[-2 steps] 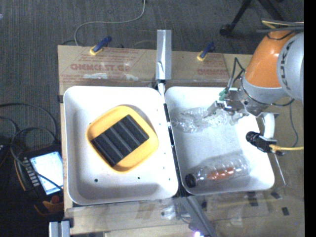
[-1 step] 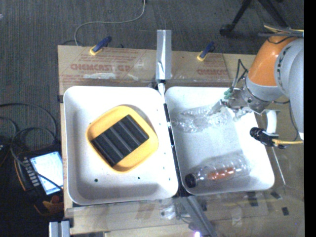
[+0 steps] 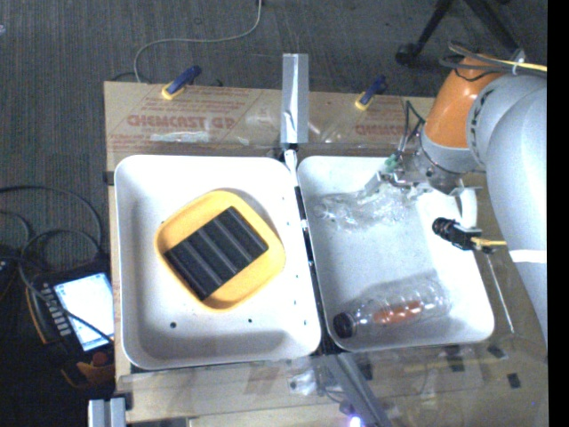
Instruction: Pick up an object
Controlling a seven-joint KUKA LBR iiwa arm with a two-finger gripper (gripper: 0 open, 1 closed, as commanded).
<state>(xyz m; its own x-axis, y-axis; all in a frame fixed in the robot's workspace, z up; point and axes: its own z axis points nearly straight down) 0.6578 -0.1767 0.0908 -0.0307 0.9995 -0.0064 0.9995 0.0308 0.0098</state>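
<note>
Camera view: two white bins side by side on bench, meeting along centre seam.

Left bin (image 3: 142, 265): yellow tray with black ribbed insert (image 3: 220, 249) mid-floor, turned diagonal. Bare floor all round it, widest strip along near edge and near-left corner.

Right bin (image 3: 462, 332): clear plastic bottle with dark cap (image 3: 389, 310) lying flat along near wall, cap toward near-left corner by seam. Crumpled clear plastic wrap (image 3: 360, 205) in far half, running from mid-floor up toward far-right corner. Middle of floor between wrap and bottle bare.

Gripper (image 3: 407, 173) low over far-right corner of right bin, right at upper end of wrap. Contact with wrap: cannot tell. Finger state: cannot tell, hidden in wrist hardware and clear plastic. Orange band and grey arm body cover right rim of bin and bench beyond. Small black fitting (image 3: 452, 231) sticks out just inside right wall, below gripper.

Far of bins: cardboard sheet (image 3: 178, 123) with two blue-yellow clamps (image 3: 181, 81), metal post (image 3: 294, 96) on seam line.
</note>
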